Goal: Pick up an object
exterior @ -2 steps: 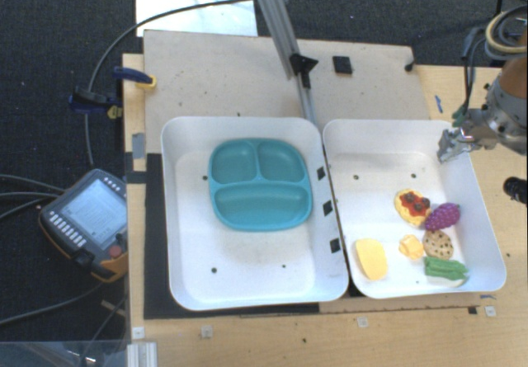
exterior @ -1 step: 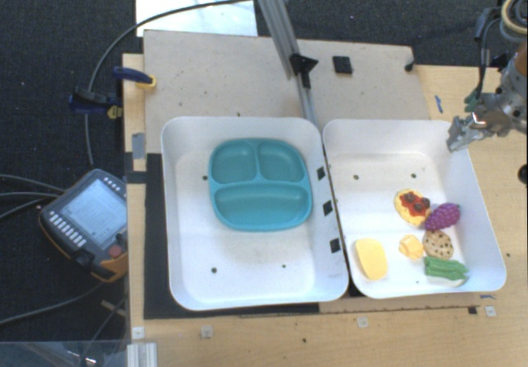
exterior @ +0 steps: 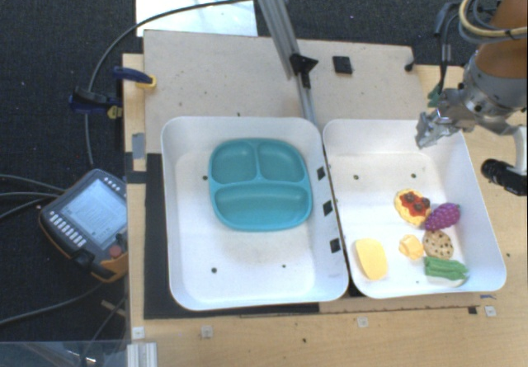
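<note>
The right bin holds several toy foods at its near right side: a pizza slice, purple grapes, a chocolate-chip cookie, a small yellow piece, a green pea pod and a yellow wedge. My gripper hangs over the far right part of this bin, well behind the foods and apart from them. Nothing shows between its fingers.
A teal divided plate lies in the left bin. A slanted metal pole crosses the back of the bench. A teach pendant and cables lie on the floor at the left.
</note>
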You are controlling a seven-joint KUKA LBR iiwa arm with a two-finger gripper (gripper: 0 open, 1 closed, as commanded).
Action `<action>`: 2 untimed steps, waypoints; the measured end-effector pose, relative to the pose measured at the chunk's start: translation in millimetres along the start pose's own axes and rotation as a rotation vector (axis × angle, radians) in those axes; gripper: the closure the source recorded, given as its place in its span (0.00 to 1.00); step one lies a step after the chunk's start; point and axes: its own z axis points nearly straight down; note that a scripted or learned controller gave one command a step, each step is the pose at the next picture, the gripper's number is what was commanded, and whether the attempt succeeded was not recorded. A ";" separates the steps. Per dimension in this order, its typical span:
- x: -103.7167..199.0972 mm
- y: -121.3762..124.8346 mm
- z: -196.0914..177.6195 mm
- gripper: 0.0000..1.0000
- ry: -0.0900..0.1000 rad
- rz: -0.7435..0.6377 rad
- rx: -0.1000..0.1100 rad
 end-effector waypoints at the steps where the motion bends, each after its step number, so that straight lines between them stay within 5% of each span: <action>1: 55.8 14.6 -5.0 1.00 0.000 -0.001 -0.002; 2: 114.9 24.9 -8.2 1.00 0.001 -0.001 -0.001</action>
